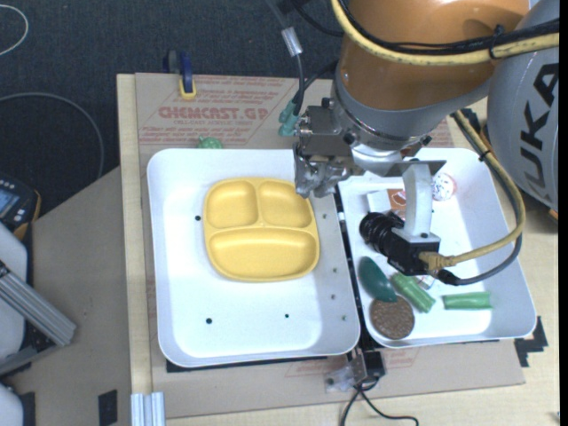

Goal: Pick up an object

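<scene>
Bins lie side by side on my bench, the left bin (257,322) and the right bin (497,233); nearest in the right bin is a brown disc (391,318), flat by the near wall; just behind it lie a short green piece (414,293) and, to its right, a green stick (466,301); a teal piece (374,278) lies at the disc's far edge, touching or just beside it, I cannot tell which; in the left bin a yellow plate (260,229) with three compartments lies flat, toward the far half; my gripper (311,183) hangs over the far end of the wall where the two bins meet, just beside the plate's far right corner; I cannot tell whether it is spread, pressed together or pinching anything; farther back in the right bin sits a small red-and-white round thing (442,185); beyond the bins a brown board with red lettering (222,109) carries a blue clamp (185,71) at its far edge.
</scene>
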### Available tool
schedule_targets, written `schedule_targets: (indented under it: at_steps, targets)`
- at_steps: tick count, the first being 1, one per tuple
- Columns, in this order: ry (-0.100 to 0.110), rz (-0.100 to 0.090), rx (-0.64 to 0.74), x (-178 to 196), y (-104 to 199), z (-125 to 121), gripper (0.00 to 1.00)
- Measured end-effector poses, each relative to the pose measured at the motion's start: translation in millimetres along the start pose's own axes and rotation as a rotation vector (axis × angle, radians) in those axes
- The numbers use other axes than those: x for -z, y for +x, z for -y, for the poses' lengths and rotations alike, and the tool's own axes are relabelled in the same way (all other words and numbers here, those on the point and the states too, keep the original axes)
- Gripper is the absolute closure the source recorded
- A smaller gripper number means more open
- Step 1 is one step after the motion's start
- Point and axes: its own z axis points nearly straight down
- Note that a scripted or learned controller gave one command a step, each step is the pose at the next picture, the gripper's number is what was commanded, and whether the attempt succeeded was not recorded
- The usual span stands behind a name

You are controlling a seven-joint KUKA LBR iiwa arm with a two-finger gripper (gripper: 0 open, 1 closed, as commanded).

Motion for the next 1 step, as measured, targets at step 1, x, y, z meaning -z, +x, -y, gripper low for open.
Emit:
schedule_targets:
  at_steps: [1]
  targets:
    - [-0.001,0.0,0.004,9.5,1.8,-0.4,1.0]
